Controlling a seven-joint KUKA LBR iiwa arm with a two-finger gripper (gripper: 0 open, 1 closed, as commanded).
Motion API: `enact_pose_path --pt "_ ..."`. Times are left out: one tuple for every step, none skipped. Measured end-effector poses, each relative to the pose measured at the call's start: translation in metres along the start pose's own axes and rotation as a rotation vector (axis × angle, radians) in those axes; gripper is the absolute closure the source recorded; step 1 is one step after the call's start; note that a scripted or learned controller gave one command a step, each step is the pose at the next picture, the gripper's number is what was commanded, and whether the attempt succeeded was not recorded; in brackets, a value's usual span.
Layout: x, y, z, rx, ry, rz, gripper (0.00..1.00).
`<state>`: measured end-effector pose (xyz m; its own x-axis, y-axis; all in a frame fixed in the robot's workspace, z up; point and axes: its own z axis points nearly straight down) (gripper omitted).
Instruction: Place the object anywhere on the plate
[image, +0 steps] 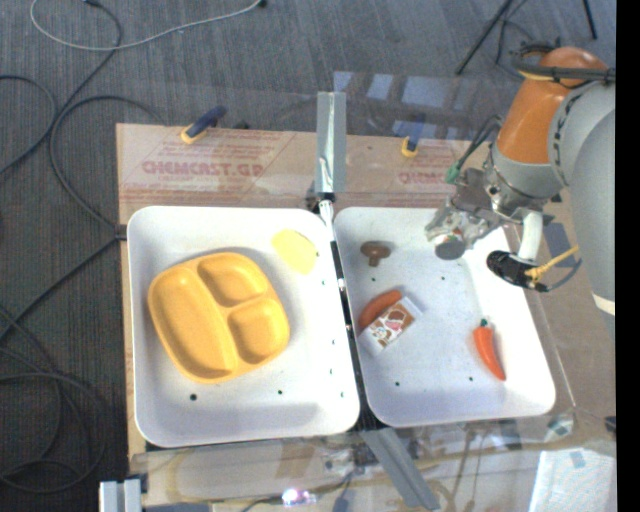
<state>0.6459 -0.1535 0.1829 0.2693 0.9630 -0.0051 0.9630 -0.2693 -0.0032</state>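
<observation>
At the near edge of the bench a clear plastic sheet (470, 455) lies under the front of both bins, with metal brackets (385, 465) showing through it.

The left bin (150, 405) holds a yellow plate (219, 315) with three compartments, set slightly askew toward the bin's left half. Just beyond its far right corner a small pale yellow disc (294, 250) lies flat on the bin floor, apart from the plate.

In the right bin (520, 395) an orange chilli with a green stem (488, 352) lies near the right wall. Toward the left side, a small printed packet (391, 324) lies tilted, touching an orange sausage-shaped piece (378, 307) on its far left side. Farther back, a small brown mushroom-shaped object (375, 251) sits by itself on the white floor.

The gripper (450, 240) hangs over the far right part of this bin, well apart from the plate. Whether its claw is open or closed cannot be told from this angle, and nothing is visibly held.

Behind it the arm's orange band (535, 115) rises toward the right, with a yellow cable (555, 262) looping beside the wrist.

The bins rest on a brown cardboard sheet (220, 170) with faded red lettering, held by a blue and yellow clamp (203, 123). An upright metal post (329, 145) stands between the bins at the back. Beyond is dark grey carpet (150, 70), crossed by black and white cables (70, 140).
</observation>
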Motion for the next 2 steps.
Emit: enact_pose_path --pt "0.084 -0.003 0.000 0.000 0.002 -0.033 1.00" --pt "0.137 -0.048 -0.030 0.000 0.002 -0.139 1.00"
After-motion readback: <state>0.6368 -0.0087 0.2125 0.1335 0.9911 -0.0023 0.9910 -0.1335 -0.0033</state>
